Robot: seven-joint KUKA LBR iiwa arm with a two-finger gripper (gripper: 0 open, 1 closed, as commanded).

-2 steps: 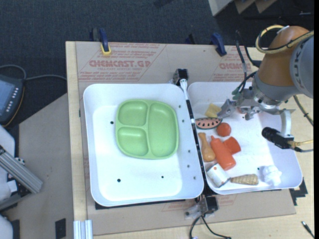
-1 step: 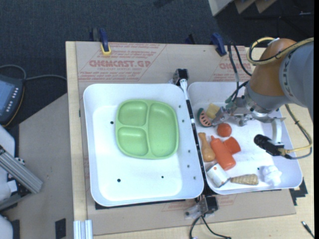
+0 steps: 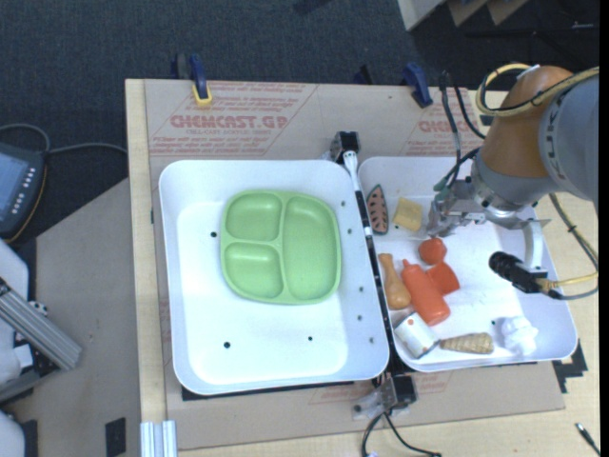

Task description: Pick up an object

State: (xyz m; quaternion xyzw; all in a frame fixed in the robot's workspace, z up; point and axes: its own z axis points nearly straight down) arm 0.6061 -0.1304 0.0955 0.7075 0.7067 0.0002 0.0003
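My gripper hangs over the right bin, just above a small round orange-red piece. Nothing shows between its fingers. Beside it lie a pale yellow cheese-like block and a watermelon slice near the bin's left wall. Below are an orange-red block, a tan drumstick-shaped piece, a white cup-like piece, a beige cone and a white crumpled item.
The left bin holds a green divided plate. A black part of the tool juts out over the right bin. Blue clamps grip the board's far edge. Cables loop above the arm.
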